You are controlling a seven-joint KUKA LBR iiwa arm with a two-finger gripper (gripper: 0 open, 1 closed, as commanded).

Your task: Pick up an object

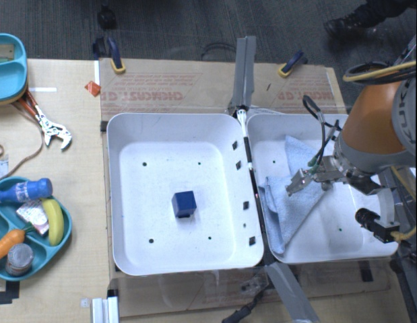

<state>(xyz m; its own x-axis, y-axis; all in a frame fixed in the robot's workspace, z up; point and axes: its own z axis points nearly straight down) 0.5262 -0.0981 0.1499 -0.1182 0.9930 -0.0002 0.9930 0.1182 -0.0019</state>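
Note:
A small dark blue cube [184, 204] sits on the floor of the left white bin [127, 247], a little below its middle. A pale blue cloth [281, 210] lies crumpled in the left half of the right white bin [343, 244]. My gripper [308, 180] hangs over the cloth's upper part, at or just above the fabric, with the grey arm and its orange band [376, 123] reaching in from the right. The arm's head hides whether the cloth is caught in it.
On the bench to the left lie a blue tray [63, 237] with a banana, bottle, carrot and can, a wrench [52, 132], and a second blue tray [18, 62]. Clamps [114, 54] hold the cardboard at the back. A divider [248, 180] separates the bins.

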